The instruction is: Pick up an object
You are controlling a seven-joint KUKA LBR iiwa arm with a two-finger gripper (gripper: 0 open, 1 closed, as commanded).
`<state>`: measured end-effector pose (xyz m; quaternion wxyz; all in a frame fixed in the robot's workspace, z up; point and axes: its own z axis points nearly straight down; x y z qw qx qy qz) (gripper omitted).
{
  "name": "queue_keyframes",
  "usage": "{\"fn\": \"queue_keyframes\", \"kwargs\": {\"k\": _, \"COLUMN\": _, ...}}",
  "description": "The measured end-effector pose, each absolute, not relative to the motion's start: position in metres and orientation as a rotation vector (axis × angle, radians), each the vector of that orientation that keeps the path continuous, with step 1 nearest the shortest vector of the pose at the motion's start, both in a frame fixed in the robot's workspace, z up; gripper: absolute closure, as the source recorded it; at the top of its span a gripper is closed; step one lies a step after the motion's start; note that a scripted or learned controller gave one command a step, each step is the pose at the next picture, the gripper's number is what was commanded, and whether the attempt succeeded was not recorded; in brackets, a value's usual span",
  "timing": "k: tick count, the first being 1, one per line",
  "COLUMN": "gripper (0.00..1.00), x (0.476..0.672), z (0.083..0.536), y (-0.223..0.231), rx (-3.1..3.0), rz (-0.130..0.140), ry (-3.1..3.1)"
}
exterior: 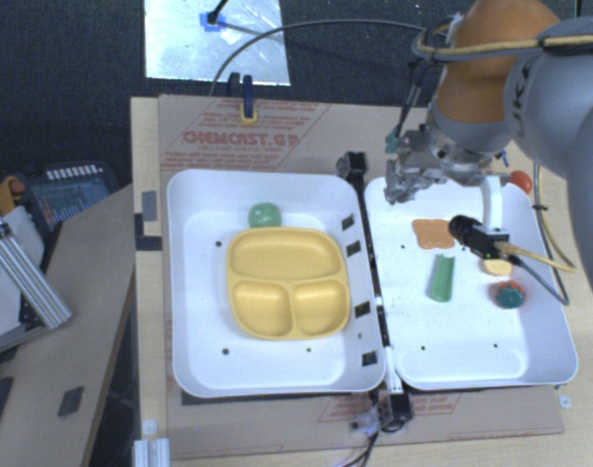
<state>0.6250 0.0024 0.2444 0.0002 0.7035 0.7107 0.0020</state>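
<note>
- Tool (401,185) hovers over right bin's (471,353) upper-left corner; can't tell its state, nothing seen in it.
- Step: approach, no pick yet.
- Nearest targets: orange flat piece (432,233), green block (441,278), just below the tool.
- Next: shift toward 1 of them, descend, pinch.

Bench (148,261) with brown cardboard sheet (267,134) under two white bins (194,358) (539,358) side by side.

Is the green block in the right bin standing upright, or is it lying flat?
Lying flat. The green block rests lengthwise on the floor of the right bin, just below the orange piece, apart from the gripper.
</note>
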Motion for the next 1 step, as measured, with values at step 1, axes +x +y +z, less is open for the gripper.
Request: {"fn": "queue_keyframes", "kwargs": {"k": 1, "gripper": 1.0, "x": 0.6195, "z": 0.2474, "y": 0.0545, "rx": 2.21, "rz": 0.004, "ry": 2.232}}
